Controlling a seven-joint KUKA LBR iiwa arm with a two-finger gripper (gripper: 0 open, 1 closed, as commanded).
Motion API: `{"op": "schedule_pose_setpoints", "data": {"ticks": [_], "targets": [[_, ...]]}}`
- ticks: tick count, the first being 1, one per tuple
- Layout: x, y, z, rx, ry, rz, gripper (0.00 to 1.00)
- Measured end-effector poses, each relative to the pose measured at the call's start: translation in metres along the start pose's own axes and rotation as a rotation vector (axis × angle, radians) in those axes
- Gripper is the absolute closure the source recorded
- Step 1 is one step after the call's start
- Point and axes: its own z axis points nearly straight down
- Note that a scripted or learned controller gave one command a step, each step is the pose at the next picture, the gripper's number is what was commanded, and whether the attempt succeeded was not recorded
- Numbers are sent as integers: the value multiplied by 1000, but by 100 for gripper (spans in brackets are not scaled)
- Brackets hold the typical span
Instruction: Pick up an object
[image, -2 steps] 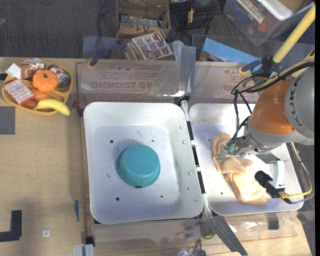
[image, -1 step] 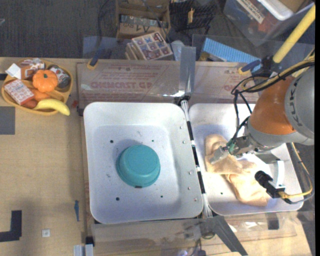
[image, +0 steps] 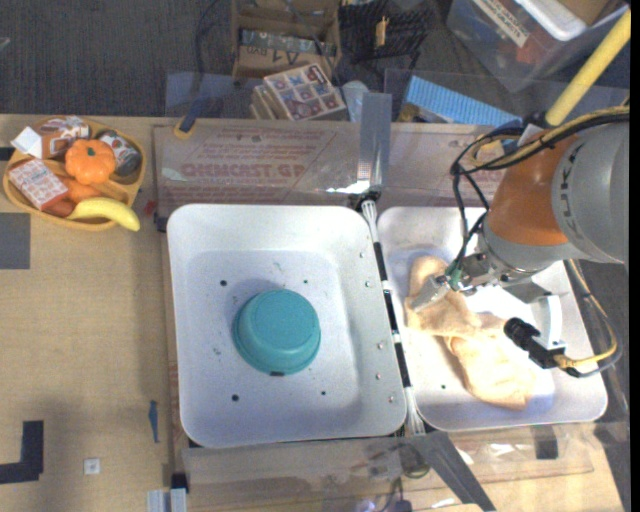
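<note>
the fingers (image: 432, 292) were low in the right bin (image: 580, 405), near its left wall, at the end of the grey arm (image: 590, 200) with its orange band (image: 530, 215) that reached in from the right. they pressed into the upper left part of a crumpled pale yellow cloth (image: 485, 360), the one thing within their reach. how far apart they stood could not be told, since the wrist and the cloth's folds covered the tips; whether any cloth was pinched between them could not be told either. the cloth touched the fingers at its upper end and spread away from them down and to the right across the bin floor, and a small lobe of it lay just above them. a black fitting with a yellow cable (image: 545, 350) hung off the wrist, to the right of the fingers and over the cloth.

to the left of the fingers, across the divide between the bins, the left bin (image: 200, 240) held a teal bowl (image: 278, 330) turned upside down near its middle, well apart from the fingers. far to the left and above, on the worktop (image: 80, 350), sat a yellow dish (image: 20, 190) of toy food with an orange pumpkin (image: 90, 162) and a banana (image: 105, 211).
</note>
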Motion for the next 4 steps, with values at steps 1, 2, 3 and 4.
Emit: {"op": "schedule_pose_setpoints", "data": {"ticks": [1,2,3,4], "targets": [[-1,1,-11,-6,-1,1,100],[-1,1,-11,-6,-1,1,0],[-5,15,0,1,0,-18,0],[-6,16,-11,-5,-2,-18,100]]}}
